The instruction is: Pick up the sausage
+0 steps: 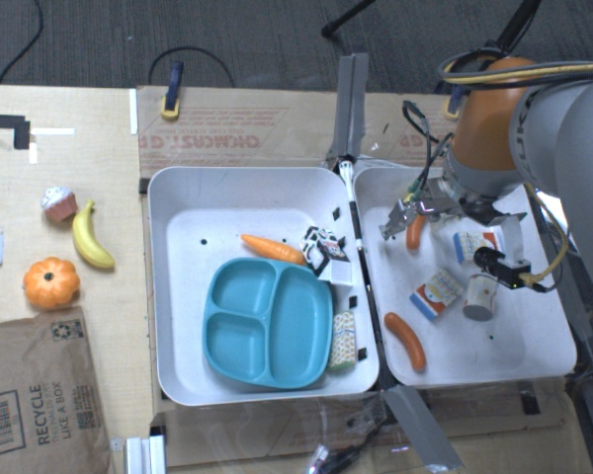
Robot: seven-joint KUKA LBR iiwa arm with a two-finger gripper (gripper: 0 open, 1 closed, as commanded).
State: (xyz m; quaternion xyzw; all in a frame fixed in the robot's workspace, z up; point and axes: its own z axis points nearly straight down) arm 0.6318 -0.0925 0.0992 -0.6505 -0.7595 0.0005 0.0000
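Two orange-red sausages lie in the right bin (534, 358). The longer sausage (405, 341) rests near the bin's front left corner. A shorter sausage (415, 233) sits upright in the picture near the bin's back left, partly covered by my gripper (403, 221). The gripper hangs right at this short sausage's upper end, with the arm reaching in from the right. Whether it touches the sausage is not clear from this angle.
The right bin also holds a small carton (436, 295), a grey can (479, 298) and a white packet (471, 245). The left bin (178, 265) holds a blue divided plate (269, 326), a carrot (273, 249) and small packets. A banana (90, 237), cupcake (58, 204) and pumpkin (51, 282) sit on the bench at left.
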